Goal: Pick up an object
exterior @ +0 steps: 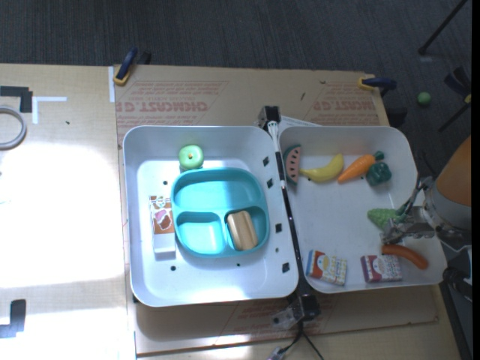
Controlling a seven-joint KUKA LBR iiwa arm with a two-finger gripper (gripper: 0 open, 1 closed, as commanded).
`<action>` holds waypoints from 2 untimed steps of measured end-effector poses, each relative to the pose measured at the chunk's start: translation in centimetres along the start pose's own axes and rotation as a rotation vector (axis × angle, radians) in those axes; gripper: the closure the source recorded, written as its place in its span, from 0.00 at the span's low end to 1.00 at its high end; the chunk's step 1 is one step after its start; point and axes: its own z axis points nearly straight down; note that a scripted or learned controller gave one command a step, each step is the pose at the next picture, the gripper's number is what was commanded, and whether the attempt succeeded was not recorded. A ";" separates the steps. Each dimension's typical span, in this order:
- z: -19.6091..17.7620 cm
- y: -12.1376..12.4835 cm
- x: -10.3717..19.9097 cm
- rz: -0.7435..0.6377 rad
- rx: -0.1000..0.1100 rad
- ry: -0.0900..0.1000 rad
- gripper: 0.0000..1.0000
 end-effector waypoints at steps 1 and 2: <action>-17.3 0.0 -1.6 -0.005 0.001 -0.002 1.00; -17.2 0.0 -1.6 -0.005 0.001 -0.002 0.00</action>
